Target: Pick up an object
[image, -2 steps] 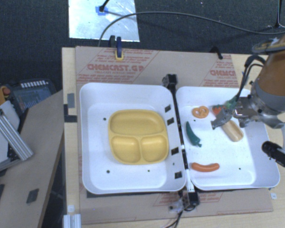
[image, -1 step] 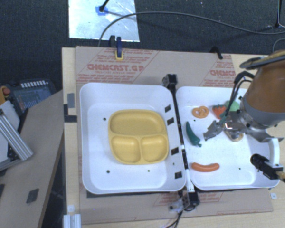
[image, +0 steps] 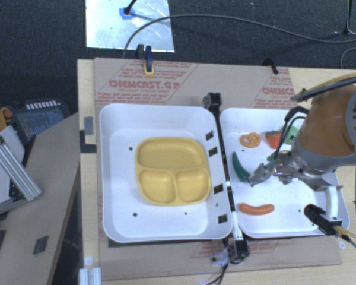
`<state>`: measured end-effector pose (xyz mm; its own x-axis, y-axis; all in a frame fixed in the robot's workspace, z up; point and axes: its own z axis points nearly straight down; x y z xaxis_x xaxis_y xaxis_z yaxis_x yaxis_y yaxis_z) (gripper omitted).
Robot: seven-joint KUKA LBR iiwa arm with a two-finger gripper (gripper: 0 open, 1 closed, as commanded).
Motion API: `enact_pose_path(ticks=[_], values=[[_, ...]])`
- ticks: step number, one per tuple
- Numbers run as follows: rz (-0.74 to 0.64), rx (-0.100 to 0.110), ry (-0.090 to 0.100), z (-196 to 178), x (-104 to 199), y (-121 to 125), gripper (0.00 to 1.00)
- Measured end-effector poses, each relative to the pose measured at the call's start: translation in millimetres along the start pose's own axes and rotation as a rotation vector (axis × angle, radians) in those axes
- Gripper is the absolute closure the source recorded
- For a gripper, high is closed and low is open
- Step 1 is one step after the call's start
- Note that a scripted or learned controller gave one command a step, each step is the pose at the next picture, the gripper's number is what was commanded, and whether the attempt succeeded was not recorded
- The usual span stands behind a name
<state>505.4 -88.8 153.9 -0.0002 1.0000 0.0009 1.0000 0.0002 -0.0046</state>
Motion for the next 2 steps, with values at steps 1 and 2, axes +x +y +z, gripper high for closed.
enact_pose_path(ticks=[1,2], values=[[-0.001,-0.002,0.001,44.0,5.5,3.7,0.0],[-0.001,-0.006,-0.001,31.4,4.7,4.9,1.0]])
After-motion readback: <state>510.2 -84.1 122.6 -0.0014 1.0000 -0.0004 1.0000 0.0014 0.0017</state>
